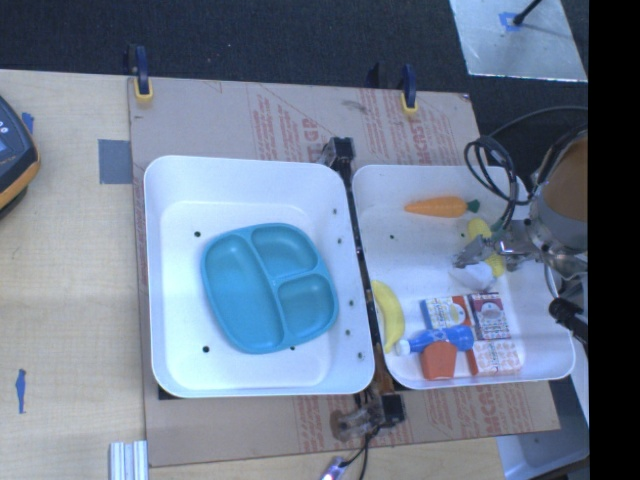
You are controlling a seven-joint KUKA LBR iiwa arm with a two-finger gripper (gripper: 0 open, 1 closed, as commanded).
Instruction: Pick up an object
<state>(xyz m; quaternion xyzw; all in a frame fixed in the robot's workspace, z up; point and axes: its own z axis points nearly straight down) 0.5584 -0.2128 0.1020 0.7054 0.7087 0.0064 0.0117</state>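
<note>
One tool (483, 259) | low in right bin (400, 193) | touching yellow object (482, 230) | grip unreadable

The pincer (478, 259) hides part of a yellow object (481, 230), and the arm (565, 193) is cut off at the right.

We see an evenly lit, fairly bright scene, the light falling from above. The two white bins (160, 268) come close to washing out, with only soft, faint shadows along their inner walls. The dark floor (250, 13) across the top of the frame loses nearly all detail. The picture is slightly soft overall, and small things in the right half blur together.
</note>
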